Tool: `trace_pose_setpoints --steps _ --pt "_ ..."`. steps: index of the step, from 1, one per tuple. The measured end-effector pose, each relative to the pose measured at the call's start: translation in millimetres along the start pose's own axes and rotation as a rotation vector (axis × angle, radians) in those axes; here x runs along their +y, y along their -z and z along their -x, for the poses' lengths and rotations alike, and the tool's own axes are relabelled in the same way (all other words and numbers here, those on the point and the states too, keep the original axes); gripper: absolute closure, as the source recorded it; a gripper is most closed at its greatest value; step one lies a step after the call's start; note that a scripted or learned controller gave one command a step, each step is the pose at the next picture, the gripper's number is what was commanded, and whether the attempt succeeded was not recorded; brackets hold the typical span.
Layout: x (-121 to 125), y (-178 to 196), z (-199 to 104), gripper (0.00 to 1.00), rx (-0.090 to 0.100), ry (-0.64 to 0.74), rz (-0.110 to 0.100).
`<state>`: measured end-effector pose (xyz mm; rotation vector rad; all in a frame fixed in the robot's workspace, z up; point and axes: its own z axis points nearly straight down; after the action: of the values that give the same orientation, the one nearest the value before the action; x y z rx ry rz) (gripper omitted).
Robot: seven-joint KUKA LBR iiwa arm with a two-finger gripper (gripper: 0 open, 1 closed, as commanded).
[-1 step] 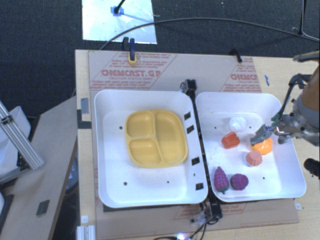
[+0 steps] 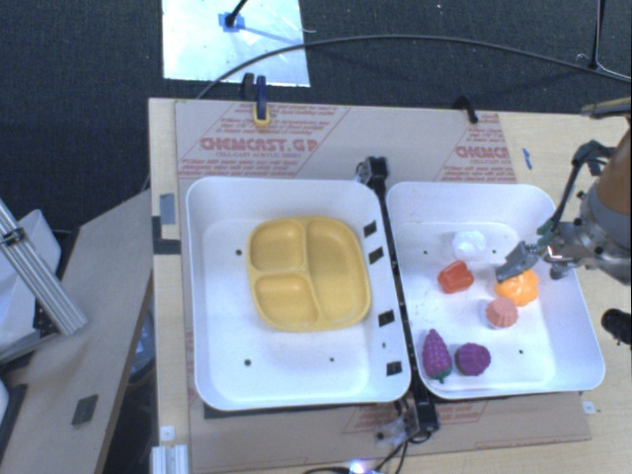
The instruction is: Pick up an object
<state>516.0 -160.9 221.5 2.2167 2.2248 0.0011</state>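
Bench with two white bins, arm reaching into right bin [image 2: 568,294].
Gripper [image 2: 517,262] hovering at orange fruit [image 2: 517,287], right side of bin; grip state unclear. Should be centering over fruit before closing.

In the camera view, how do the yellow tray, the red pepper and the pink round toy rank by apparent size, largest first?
1. yellow tray, by far the largest
2. red pepper
3. pink round toy

The last two look nearly alike, so their order is uncertain.
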Motion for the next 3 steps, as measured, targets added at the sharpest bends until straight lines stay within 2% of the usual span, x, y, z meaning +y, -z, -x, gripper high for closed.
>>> trace_pose_setpoints --steps 1,3 --pt "2 -60 6 0.0 0.001 -0.003 -0.004" --pt "3 -139 1 0.0 0.001 -0.003 -0.002"
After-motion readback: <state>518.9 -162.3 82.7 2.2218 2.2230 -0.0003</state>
